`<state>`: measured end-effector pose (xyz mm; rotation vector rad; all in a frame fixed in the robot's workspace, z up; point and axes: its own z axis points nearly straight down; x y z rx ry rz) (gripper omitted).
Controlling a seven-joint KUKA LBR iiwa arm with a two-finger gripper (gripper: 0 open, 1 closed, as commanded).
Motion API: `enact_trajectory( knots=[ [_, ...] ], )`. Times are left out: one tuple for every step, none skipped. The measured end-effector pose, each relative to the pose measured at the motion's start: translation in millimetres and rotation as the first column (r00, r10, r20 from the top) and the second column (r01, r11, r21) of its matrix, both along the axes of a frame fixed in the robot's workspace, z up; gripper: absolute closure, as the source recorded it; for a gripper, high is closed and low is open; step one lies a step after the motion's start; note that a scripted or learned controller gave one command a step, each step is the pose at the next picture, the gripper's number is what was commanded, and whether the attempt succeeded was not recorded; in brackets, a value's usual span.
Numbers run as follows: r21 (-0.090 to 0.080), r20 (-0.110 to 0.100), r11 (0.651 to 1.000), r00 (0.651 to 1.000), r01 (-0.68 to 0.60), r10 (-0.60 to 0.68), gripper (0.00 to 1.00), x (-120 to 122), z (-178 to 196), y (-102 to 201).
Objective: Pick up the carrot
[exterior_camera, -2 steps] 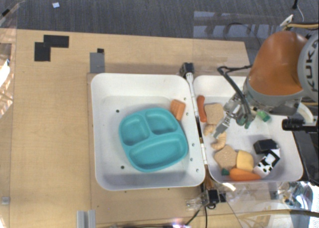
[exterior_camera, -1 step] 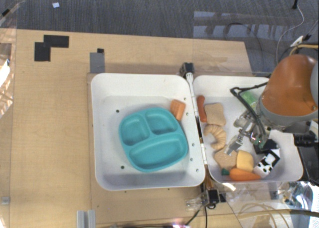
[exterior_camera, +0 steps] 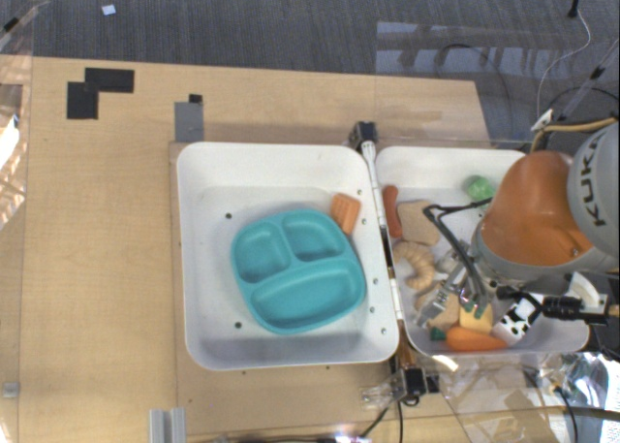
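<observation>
While gripper [exterior_camera: 448, 298] hovers, carrot [exterior_camera: 475, 339] lies beside — untouched.

The arm [exterior_camera: 581, 189] enters from the right edge of the camera view and angles down toward the lower left. Its grey housing carries the orange band [exterior_camera: 528, 208] just above the wrist — the band faces the camera as a broad rounded dome. Below the band sits a grey wrist collar [exterior_camera: 518, 271]. The gripper [exterior_camera: 448, 298] extends from the collar to the lower left, its metallic parts low and tilted. Dark cables [exterior_camera: 450, 228] run along the wrist — whether the gripper is open cannot be determined.
</observation>
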<state>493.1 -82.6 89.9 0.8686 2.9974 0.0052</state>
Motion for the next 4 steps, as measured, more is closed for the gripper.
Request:
enact_trajectory(
  knots=[
    [0.003, 0.008, 1.000, 1.000, -0.002, 0.002, 1.00, 4, 12, 2],
    [0.001, -0.001, 1.000, 1.000, 0.013, -0.013, 1.00, 108, -1, -4],
    [0.001, -0.003, 1.000, 1.000, 0.015, -0.015, 0.00, 107, -1, -5],
    [0.004, -0.001, 1.000, 1.000, -0.001, 0.001, 0.00, 49, 101, 37]
  ],
)
